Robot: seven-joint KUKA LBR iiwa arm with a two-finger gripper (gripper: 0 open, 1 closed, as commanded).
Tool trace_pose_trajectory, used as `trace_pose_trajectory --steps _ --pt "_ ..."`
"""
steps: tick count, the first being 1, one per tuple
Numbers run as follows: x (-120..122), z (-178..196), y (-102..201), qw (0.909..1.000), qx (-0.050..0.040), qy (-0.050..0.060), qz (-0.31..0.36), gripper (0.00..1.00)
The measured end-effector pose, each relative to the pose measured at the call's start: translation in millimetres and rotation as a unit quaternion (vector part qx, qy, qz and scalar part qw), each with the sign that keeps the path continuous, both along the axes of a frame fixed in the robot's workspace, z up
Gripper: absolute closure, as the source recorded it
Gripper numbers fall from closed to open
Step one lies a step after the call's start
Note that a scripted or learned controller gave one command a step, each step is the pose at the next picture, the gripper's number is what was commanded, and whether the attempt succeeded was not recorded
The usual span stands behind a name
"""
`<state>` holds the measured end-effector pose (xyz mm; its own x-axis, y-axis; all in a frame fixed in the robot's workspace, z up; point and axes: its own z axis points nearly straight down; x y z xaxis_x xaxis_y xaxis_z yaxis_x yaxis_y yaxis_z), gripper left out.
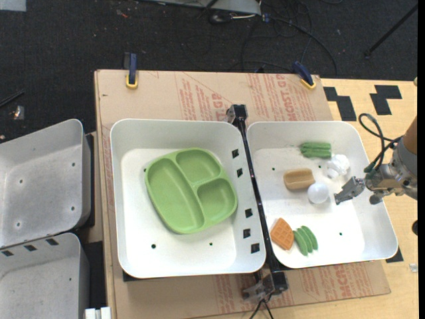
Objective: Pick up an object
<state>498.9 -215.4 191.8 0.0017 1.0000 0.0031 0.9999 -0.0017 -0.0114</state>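
Two shallow white bins side by side on a cardboard-covered bench, centre of the frame. Left bin: a green three-compartment plate, lying flat and slightly askew, roughly central. Right bin: six small objects. Upper part: a green ridged vegetable-like toy, lying crosswise. Just below and to its right: a white crumpled-looking object. Left of that, mid-bin: a tan bread-like block. Just beside the block, lower right: a white ball-like object. Lower part of the bin: an orange waffle-patterned piece, touching or nearly touching a green pea-pod toy on its right.

Gripper at the right of the frame, reaching in over the right bin's right side, dark fingers pointing left toward the white ball-like object, near it but apart from it. Fingers too small and dark to judge as spread or closed; nothing visible between them. Grey wrist with cabling behind, at the frame's right edge.

Two blue-and-yellow clamps on the bench's upper edge. Further white trays at the frame's left, off the bench. Dark floor with cables along the top.
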Motion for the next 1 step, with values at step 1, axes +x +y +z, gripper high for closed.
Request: trace_pose_trajectory --steps 1 --pt "2.3 4.0 0.2 1.0000 -0.0012 -0.004 0.001 0.00"
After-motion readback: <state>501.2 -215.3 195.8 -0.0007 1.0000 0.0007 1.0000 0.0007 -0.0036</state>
